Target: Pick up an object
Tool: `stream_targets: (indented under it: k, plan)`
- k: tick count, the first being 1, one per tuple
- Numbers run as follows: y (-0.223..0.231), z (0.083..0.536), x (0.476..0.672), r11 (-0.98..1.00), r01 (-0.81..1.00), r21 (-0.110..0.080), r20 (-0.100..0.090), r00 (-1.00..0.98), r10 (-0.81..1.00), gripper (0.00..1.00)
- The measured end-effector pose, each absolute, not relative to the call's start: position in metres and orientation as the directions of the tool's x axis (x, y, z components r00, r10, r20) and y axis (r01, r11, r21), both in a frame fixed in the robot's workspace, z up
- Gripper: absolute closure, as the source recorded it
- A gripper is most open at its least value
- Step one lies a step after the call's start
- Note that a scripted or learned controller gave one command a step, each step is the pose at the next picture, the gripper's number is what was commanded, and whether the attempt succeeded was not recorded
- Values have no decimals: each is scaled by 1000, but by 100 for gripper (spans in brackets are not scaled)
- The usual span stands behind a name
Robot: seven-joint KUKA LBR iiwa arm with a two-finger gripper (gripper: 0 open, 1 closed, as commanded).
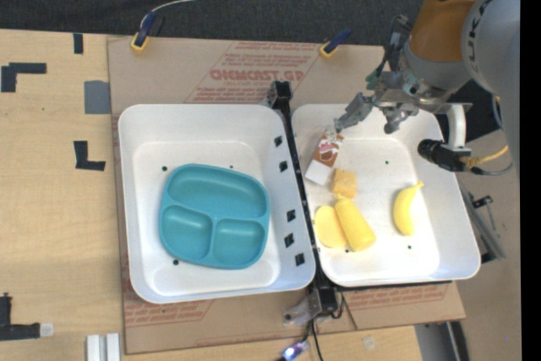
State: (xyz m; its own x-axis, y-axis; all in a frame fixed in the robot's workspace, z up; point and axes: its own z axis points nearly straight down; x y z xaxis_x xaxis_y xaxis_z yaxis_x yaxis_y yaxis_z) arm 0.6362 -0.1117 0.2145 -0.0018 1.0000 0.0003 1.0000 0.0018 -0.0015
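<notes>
Arm (473, 21) cut off at right edge; print on small packet (327, 151) too small to read.

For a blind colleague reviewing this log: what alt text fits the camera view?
A grey robot arm's open gripper hovers over the right bin, which holds a banana, yellow toy foods and a small packet. The left bin holds a teal divided plate.
</notes>
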Motion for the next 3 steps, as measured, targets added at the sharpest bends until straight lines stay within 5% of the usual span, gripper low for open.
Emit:
stream_targets:
  k: [1,2,3]
  plan:
    - [-94,91,666,3,1000,-9,0,-3,1000,0]
    - [-95,108,668,3,1000,-3,0,-3,1000,100]
    - [-40,189,615,6,1000,2,3,-6,1000,100]
